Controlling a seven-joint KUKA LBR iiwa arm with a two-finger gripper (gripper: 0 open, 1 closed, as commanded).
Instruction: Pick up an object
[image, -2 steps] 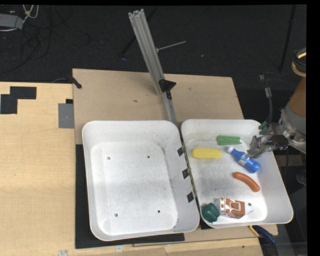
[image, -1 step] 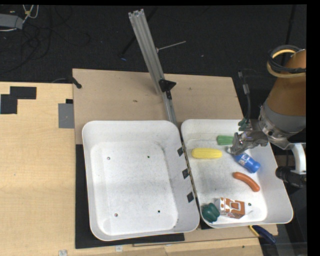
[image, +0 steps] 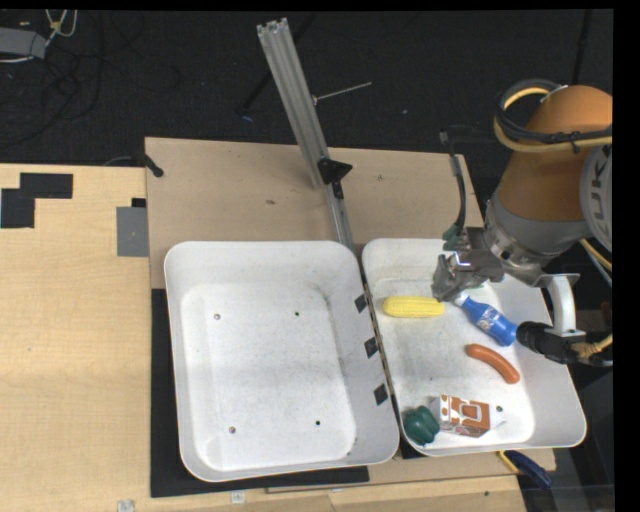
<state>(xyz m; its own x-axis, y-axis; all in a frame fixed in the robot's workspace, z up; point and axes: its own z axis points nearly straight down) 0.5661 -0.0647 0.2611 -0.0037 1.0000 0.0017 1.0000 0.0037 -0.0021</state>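
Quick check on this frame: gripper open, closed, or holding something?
Gripper: cannot be told; it hangs over the right bin, just above the blue bottle and beside the corn cob, with nothing seen between it.

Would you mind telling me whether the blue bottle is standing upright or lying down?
Lying down: the blue bottle rests on its side on the floor of the right bin, just below the gripper.

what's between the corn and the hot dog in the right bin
In the camera view, the blue bottle lies between the corn and the hot dog, nearer the hot dog's upper end.
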